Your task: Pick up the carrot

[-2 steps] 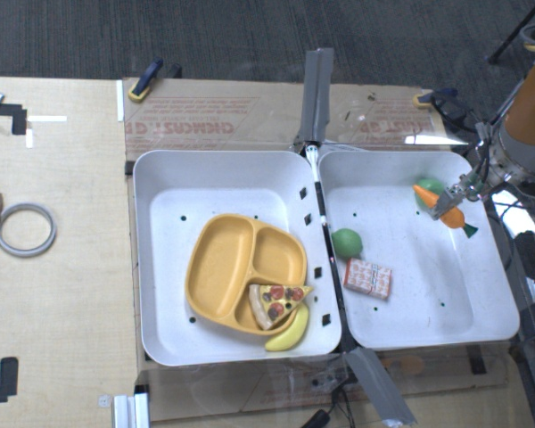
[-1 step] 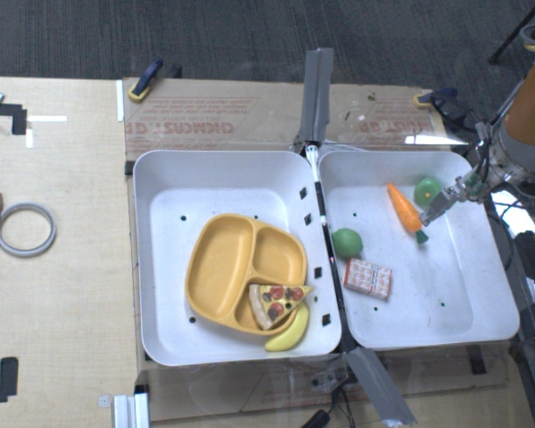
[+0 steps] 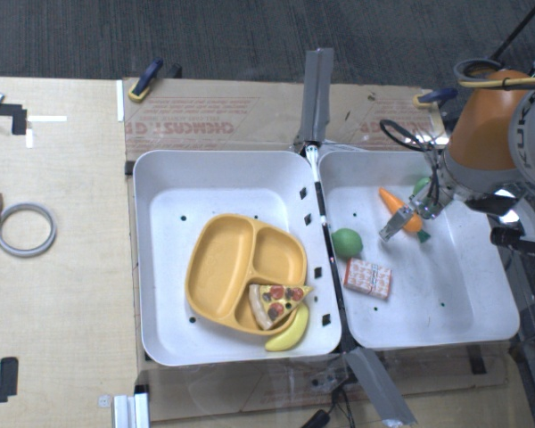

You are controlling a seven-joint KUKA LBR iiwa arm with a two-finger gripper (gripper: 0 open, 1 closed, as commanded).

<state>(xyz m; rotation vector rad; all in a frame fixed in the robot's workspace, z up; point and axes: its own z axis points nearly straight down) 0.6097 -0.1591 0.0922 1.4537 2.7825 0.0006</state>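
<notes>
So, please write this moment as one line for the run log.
arm: in right bin | gripper: at carrot | grasp: unconfirmed | nearby: green ball, red-white box

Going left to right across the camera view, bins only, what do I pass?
Yellow divided plate → pizza slice → banana → green ball → small red-and-white box → carrot, at the gripper.

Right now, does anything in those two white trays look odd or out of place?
One thing: the banana lies half off the yellow divided plate, propped on its rim in the left bin, beside the pizza slice. The carrot, green ball and small box lie ordinarily.
</notes>
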